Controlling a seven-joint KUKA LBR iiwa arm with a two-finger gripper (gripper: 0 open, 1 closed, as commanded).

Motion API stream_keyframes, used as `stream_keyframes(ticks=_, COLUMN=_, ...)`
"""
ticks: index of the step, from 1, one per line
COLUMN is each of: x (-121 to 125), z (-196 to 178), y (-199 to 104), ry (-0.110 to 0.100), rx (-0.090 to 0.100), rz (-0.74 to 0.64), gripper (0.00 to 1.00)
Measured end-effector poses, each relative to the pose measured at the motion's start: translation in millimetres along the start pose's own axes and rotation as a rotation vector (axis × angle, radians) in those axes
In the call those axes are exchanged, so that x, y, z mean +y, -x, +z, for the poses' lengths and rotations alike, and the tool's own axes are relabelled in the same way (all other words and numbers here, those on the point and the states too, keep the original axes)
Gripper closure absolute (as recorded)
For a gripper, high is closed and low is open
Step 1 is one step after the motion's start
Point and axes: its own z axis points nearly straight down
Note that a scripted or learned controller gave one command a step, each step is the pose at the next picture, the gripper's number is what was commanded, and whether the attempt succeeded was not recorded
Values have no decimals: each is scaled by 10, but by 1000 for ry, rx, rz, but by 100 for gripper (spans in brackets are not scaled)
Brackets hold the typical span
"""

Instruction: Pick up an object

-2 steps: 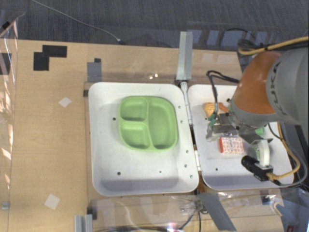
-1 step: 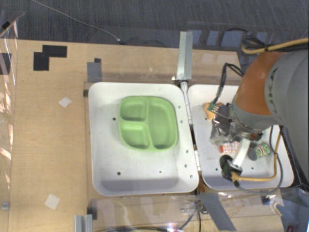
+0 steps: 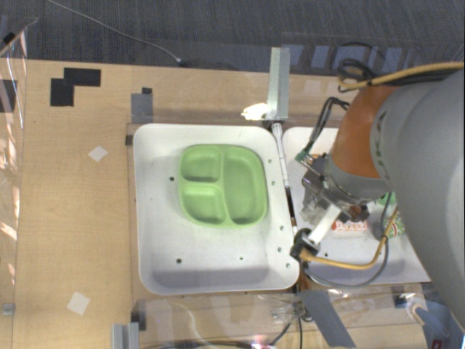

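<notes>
I see green three-section tray (image 3: 221,185) flat in left bin (image 3: 156,217), gripper (image 3: 317,208) over right bin (image 3: 363,264), can't tell its state

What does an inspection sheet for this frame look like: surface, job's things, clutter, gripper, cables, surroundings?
Surface: wooden bench bearing two white bins side by side, left bin and right bin.
Job's things: green divided tray lies in the left bin; a flat white item with red print lies in the right bin, partly under the arm.
Clutter: black tape marks and small pale squares on the bench.
Gripper: gripper sits low over the right bin; finger state hidden.
Cables: yellow hose loops below the wrist; black wire crosses the floor.
Surroundings: dark carpet beyond the bench.
</notes>
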Motion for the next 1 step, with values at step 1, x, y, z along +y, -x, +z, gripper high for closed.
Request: stream_keyframes(ticks=1, x=-17, z=-440, y=-40, ry=5, rx=3, rz=-468, gripper=100)
